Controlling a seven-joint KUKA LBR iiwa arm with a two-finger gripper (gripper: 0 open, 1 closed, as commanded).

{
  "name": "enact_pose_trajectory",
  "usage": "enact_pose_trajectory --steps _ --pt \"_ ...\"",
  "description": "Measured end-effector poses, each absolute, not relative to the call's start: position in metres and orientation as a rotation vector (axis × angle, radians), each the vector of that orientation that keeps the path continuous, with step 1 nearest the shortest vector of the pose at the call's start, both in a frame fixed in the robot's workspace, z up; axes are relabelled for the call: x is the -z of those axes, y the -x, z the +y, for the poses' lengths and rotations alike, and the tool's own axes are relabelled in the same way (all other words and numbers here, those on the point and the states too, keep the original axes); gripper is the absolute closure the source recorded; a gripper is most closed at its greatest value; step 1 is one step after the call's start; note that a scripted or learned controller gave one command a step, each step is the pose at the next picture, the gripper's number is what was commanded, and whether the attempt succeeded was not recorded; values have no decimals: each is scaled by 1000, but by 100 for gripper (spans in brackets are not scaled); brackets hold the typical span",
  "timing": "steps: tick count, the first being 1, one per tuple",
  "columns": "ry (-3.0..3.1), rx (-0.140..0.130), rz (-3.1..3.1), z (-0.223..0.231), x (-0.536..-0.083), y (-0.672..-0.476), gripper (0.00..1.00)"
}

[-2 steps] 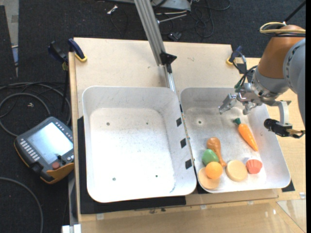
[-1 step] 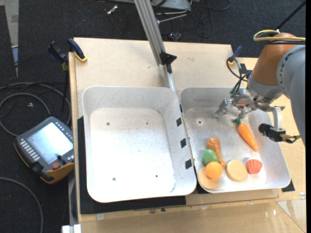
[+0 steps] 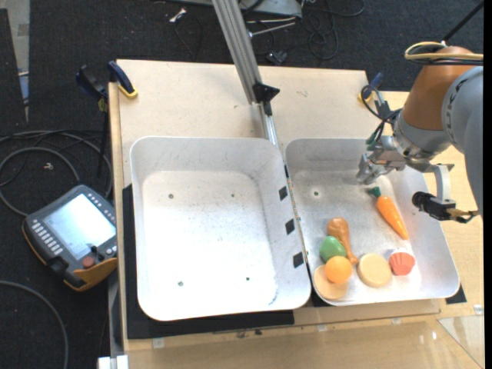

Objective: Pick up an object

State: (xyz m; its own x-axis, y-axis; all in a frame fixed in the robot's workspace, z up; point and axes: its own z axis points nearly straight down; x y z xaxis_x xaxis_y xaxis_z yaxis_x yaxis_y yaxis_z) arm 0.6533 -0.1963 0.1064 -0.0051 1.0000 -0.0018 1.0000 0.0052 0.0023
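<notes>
Robotics lab, by the look of it. Teach pendant on dark carpet, loose cables, clamped plywood worktop. Aluminium mast over two white bins.

A wooden bench carries two white bins side by side. The left bin is bigger in the view and its floor has small dark specks. The right bin touches it along the middle edge. A metal pole goes up at a slant from a black bracket behind the bins. On the dark floor at the left lies a pendant with a lit screen, with black cables near it. A clamp sits at the bench's back left corner.
</notes>
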Motion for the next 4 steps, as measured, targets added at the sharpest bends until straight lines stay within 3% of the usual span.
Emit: enact_pose_trajectory --steps 3,4 --pt "-2211 -7 2220 -192 -264 -649 100" --pt "-2214 -1 2231 -141 -250 -645 100"
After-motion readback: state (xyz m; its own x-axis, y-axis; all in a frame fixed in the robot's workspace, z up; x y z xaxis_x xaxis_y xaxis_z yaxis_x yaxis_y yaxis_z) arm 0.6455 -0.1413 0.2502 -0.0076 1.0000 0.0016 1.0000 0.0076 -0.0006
